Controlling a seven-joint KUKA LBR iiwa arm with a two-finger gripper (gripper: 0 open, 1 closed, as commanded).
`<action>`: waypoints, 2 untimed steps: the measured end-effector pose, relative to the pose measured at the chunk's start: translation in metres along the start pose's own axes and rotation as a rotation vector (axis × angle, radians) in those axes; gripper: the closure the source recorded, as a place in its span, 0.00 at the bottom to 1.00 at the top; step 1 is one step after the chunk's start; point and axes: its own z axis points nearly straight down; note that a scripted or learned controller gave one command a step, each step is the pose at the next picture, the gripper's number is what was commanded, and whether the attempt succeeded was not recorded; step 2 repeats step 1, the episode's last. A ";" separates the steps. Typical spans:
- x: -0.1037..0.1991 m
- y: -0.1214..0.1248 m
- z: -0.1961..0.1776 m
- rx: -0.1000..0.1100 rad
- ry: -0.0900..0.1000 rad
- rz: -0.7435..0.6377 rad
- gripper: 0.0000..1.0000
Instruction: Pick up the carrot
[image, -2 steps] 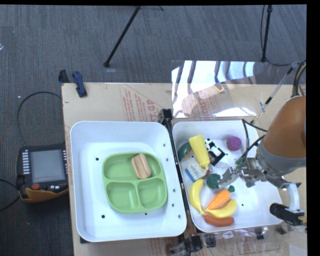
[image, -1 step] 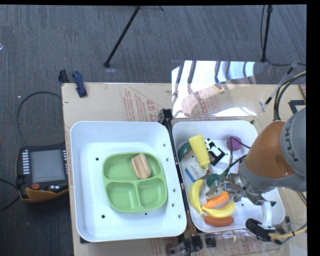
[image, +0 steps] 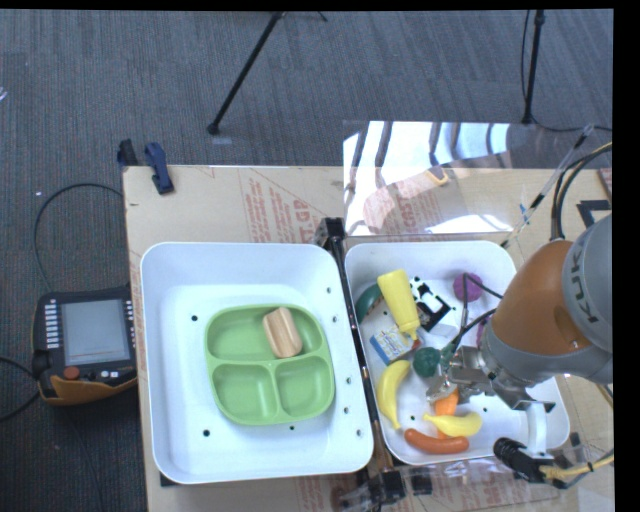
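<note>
Hand low over the right bin, right at the carrot.

Hand (image: 462, 378) sits just above the carrot (image: 446, 403); finger opening can't be told, no grip visible. Carrot is a small orange piece, touching the yellow banana (image: 455, 424), long axis unclear. Red sausage (image: 436, 441) lies just past the banana, towards the near rim of the right bin (image: 556, 425).
</note>
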 end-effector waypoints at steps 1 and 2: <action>0.066 0.078 -0.105 -0.020 -0.002 0.399 1.00; 0.066 0.078 -0.105 -0.020 -0.002 0.399 1.00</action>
